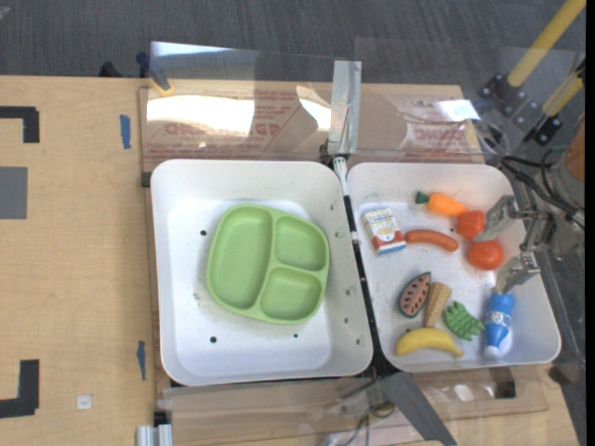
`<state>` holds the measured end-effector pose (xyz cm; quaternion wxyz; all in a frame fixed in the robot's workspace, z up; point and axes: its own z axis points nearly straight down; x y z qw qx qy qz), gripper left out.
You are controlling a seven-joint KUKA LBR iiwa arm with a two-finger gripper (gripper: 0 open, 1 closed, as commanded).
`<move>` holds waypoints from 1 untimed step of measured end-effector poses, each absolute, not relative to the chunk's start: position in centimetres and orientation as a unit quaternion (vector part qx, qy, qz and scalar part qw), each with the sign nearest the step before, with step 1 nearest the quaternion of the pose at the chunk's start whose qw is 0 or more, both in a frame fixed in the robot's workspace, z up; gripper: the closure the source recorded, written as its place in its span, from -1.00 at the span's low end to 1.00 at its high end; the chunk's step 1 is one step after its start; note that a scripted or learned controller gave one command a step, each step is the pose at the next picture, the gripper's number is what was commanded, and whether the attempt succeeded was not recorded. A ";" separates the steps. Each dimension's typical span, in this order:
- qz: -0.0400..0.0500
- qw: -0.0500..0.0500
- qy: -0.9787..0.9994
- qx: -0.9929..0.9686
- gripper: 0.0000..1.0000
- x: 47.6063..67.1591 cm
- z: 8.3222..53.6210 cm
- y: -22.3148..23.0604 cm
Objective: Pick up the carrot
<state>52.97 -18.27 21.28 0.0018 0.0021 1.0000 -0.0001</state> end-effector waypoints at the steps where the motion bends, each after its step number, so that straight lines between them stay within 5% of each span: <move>1: 0.000 0.002 0.998 0.067 -1.00 58.2 9.6 -18.7</move>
